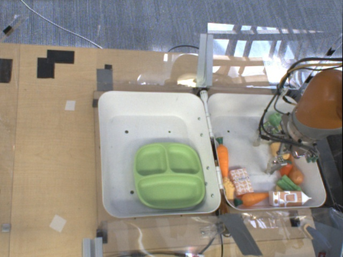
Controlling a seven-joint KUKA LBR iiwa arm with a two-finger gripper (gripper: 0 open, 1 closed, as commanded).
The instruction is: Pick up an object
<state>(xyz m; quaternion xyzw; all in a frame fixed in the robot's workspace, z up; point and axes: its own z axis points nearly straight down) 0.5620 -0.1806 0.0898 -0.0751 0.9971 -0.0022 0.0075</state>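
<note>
End effector (280,162) low in the right bin (241,111), among toy food near its right wall; cannot tell its state. Nearest pieces, a red-and-green cluster (292,176), lie just beside it toward the front. A carrot (223,158) lies well left against the divider, long axis front-to-back, tip forward.

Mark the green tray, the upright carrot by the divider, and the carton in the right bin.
green tray (169,175), camera view, centre ridge.
upright carrot (222,162), camera view, mid-body.
carton (288,198), camera view, printed side.
</note>
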